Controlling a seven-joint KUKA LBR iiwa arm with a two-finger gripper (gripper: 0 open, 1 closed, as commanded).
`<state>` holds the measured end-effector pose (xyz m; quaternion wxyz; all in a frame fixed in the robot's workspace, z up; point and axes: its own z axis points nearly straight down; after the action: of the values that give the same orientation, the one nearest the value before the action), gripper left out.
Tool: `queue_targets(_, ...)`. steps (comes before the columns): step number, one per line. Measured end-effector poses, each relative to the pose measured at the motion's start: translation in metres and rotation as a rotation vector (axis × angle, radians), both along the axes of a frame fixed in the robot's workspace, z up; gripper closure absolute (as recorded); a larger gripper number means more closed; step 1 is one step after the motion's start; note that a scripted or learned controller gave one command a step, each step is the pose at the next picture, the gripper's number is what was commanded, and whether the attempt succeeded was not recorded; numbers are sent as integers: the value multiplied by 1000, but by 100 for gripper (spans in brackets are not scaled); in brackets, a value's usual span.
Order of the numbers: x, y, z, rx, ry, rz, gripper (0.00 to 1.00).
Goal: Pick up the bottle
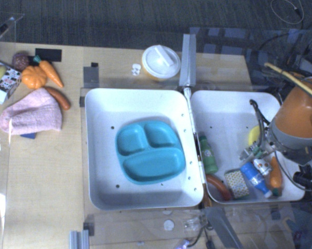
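A green bottle (208, 157) lies along the left wall of the right bin (226, 110), its cap pointing to the far side. A blue bottle (255, 179) with a white label lies tilted near that bin's front right. My gripper (256, 155) hangs low over the right bin, just above the top end of the blue bottle and well to the right of the green one. The arm's orange band (299, 114) hides part of the bin's right side.
In the right bin also lie a brown sausage (218, 185), a checkered sponge (237, 183), a carrot (275, 174) and a yellow item (254, 135). The left bin (101, 139) holds a blue divided plate (150, 150). Toy food and a pink cloth (31, 114) lie at the far left.
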<state>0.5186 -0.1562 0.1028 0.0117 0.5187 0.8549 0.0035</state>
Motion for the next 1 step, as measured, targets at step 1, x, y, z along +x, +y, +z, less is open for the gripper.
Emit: queue_targets(1, 16, 63, -10, -3, 4, 176, 100)
